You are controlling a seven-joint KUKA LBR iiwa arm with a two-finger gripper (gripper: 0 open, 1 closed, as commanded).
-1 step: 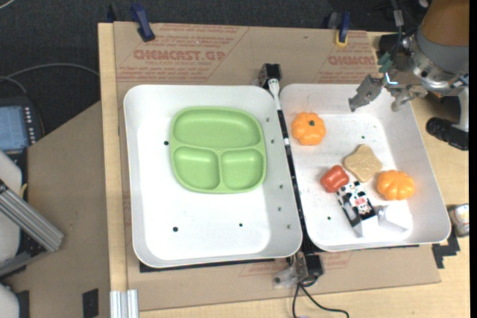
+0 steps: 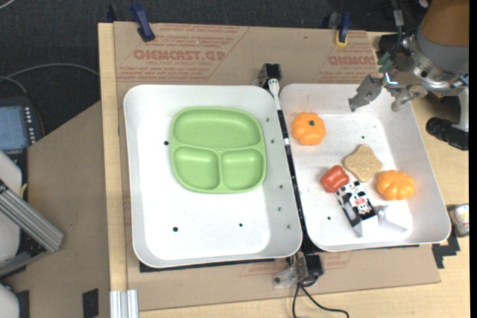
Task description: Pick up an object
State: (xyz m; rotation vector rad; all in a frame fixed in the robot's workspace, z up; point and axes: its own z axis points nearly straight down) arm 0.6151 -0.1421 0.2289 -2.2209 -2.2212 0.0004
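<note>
Looking down on the bench, we see the grey arm with its orange band (image 2: pixel 447 18) reaching in at the upper right of the frame. Its two-finger gripper (image 2: pixel 382 94) hangs over the upper right corner of the right white shallow bin (image 2: pixel 425 160); the two fingers are spread apart with nothing between them.

In that right bin we count several things. A small orange plastic pumpkin (image 2: pixel 308 128) sits near the bin's upper left, well apart from the rest. Lower down, a tan bread-shaped toy (image 2: pixel 363 162) lies in the middle, touching a small red rounded piece (image 2: pixel 335 178) to its lower left. Just to the right lies a second orange pumpkin-shaped toy (image 2: pixel 395 185). Below them rests a black-and-white patterned carton (image 2: pixel 355 203), with a white-grey piece (image 2: pixel 393 218) beside it toward the lower right.

The left white shallow bin (image 2: pixel 149 220) holds a light green three-compartment plastic plate (image 2: pixel 218 149) in its upper half.
</note>
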